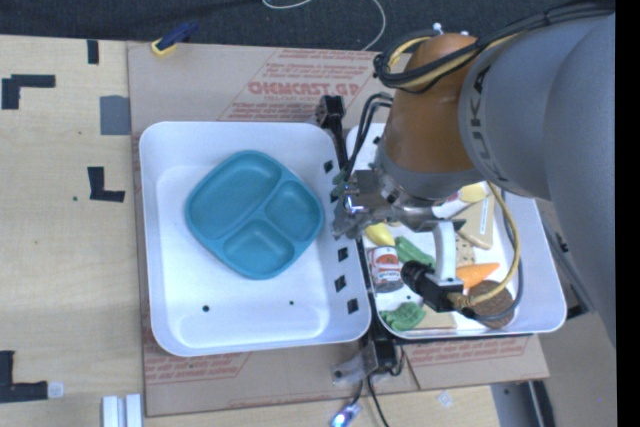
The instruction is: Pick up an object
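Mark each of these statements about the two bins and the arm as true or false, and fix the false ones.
1. A blue divided plate lies in the left bin. True.
2. The plate has three compartments. True.
3. The arm hangs over the left bin. False: it is over the right bin, above the small items there.
4. The band above the wrist is green. False: it is orange.
5. An orange piece lies in the right bin. True.
6. The small items are heaped on the plate. False: they sit in the right bin.
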`<state>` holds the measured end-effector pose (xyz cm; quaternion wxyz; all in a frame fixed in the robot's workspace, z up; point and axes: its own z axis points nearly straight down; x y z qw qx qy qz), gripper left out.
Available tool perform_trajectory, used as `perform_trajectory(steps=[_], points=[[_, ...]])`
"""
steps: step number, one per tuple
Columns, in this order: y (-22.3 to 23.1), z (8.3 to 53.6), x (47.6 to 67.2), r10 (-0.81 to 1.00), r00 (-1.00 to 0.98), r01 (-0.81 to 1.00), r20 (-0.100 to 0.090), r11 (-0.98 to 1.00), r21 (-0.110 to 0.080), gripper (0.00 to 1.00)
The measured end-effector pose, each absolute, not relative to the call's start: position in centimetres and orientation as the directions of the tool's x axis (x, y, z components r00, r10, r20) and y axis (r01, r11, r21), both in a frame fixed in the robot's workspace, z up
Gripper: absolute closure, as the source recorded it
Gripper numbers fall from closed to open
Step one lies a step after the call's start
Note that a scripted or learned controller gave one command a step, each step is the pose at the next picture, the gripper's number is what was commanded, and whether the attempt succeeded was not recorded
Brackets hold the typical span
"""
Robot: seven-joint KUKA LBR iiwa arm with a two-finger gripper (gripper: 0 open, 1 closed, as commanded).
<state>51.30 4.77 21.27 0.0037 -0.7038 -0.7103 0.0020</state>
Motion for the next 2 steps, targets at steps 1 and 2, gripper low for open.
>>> perform_trajectory(steps=[1, 2], points=[[9.3, 34.6, 49.5, 1.0, -0.008, 1.0, 0.003, 0.008, 0.006, 1.0], [5.9, 45.0, 48.5, 1.0, 0.0, 1.0, 0.0, 0.0, 0.007, 1.0]])
